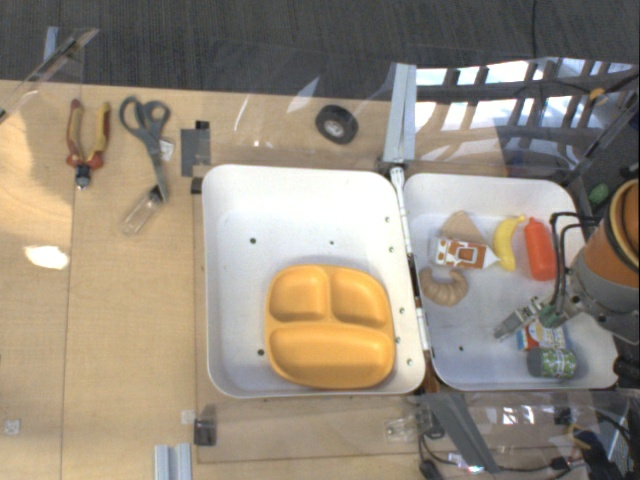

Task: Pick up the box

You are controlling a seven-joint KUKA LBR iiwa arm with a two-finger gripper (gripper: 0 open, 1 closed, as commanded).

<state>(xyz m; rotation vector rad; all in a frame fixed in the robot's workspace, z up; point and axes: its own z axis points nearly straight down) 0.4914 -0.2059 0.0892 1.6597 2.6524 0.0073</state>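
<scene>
My pincer (522, 320) hovers apart, well off the small carton box (462, 254); closing here risks snagging the can (551, 358) beside it instead.

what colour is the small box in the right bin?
The small carton box is brown and white, lying between a croissant and a banana; camera view.
</scene>
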